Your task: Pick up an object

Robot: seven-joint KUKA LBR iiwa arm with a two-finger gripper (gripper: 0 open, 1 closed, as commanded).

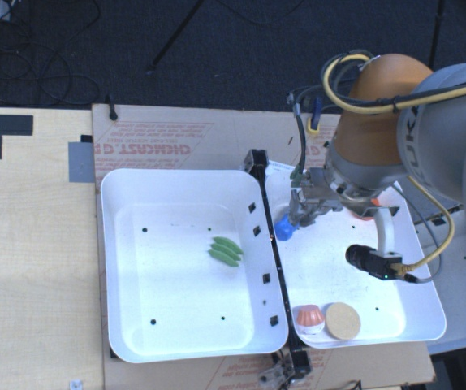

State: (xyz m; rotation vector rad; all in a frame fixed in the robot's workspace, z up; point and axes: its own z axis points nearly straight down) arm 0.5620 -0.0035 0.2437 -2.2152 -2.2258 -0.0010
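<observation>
Cardboard [160, 140] underlies two white bins [119, 218] on a pale bench [30, 258]; end effector [302, 210] finger state cannot be told.

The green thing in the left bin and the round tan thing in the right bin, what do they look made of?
Green thing: probably soft plastic or rubber, matte, ridged like pea pods. Tan disc: possibly wood or foam, flat, dull, even colour; too small to be sure.

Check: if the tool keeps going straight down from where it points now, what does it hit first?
Probably the small blue object in the right bin, close to the divider. The tool hangs just above it, pointing down. Depth is unclear, so it may miss and meet the bin floor.
</observation>
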